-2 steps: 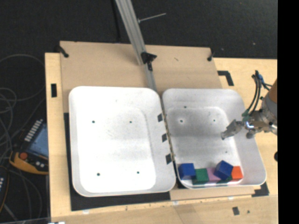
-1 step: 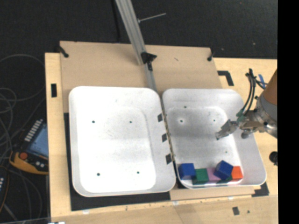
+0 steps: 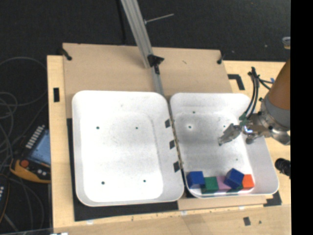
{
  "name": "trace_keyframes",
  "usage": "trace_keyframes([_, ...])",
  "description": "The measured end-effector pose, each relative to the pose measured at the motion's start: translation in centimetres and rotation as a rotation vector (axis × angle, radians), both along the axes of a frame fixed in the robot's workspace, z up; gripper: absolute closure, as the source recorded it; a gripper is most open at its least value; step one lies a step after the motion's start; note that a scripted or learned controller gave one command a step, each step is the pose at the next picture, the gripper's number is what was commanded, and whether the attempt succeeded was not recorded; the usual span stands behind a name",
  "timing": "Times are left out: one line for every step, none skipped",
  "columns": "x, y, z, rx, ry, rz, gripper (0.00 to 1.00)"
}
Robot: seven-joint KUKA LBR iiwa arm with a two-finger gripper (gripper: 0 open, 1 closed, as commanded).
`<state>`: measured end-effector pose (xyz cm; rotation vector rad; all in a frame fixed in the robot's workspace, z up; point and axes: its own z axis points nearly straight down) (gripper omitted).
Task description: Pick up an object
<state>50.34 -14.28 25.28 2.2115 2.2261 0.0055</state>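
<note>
Several small blocks lie in a row along the front wall of the right bin (image 3: pixel 205 116): a blue block (image 3: pixel 195 178), a green block (image 3: pixel 211 184), a pale purple piece (image 3: pixel 223 183), a second blue block (image 3: pixel 234 177) and an orange block (image 3: pixel 248 181). My gripper (image 3: pixel 238 136) hangs over the right side of this bin, behind and above the blocks and apart from them. Its fingers (image 3: pixel 225 137) are spread, with nothing between them. The orange-banded wrist reaches in from the right edge.
The left bin (image 3: pixel 122 141) lies beside the right one, joined along a hinged middle edge. A slanted metal rail (image 3: pixel 139 28) rises from behind the bins. Cables and a hand-held pendant (image 3: pixel 30 158) lie off the bench at the left.
</note>
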Motion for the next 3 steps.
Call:
trace_keyframes([0.0, -0.3, 0.9, -0.002, 0.0, 0.001, 1.0])
trace_keyframes([0.7, -3.3, -3.2, -0.002, 0.007, -0.009, 1.0])
trace_keyframes([-0.9, -5.0, -2.3, -0.002, 0.004, -0.008, 1.0])
